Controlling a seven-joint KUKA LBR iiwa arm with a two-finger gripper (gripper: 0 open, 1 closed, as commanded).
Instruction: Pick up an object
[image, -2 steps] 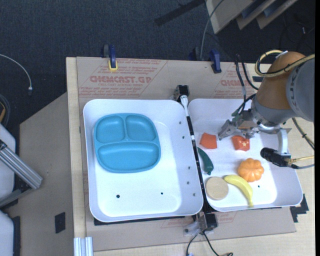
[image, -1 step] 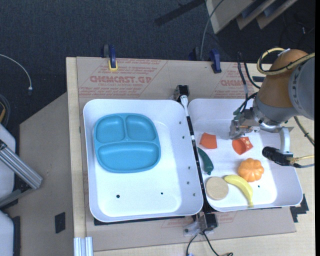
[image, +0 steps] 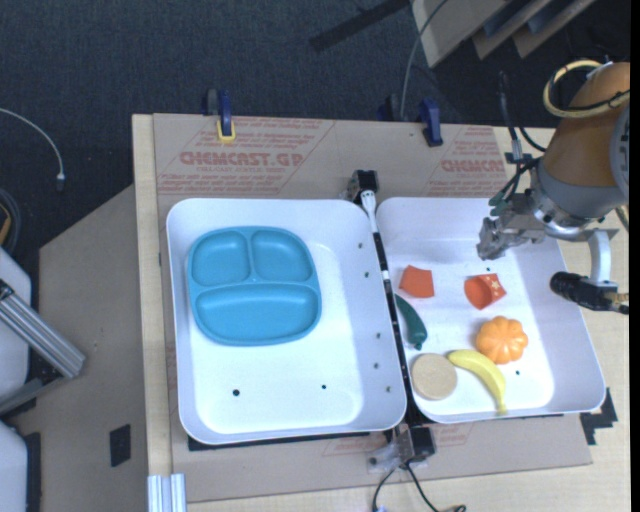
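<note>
The right bin (image: 450, 222) holds several small items: an orange-red wedge (image: 417, 282), a red block (image: 485, 290), an orange pumpkin (image: 501, 339), a yellow banana (image: 482, 376), a tan round disc (image: 434, 376) and a dark green pepper (image: 410, 317) against the left wall. My gripper (image: 490, 245) hangs over the bin's far right part, just above and behind the red block. Nothing shows between its fingers.
The left bin (image: 345, 390) carries a blue divided plate (image: 255, 284). A black divider strip (image: 380, 262) runs between the bins. Blue clamps (image: 225, 112) sit on the cardboard's far edge. The arm's grey and orange body (image: 585, 140) fills the right.
</note>
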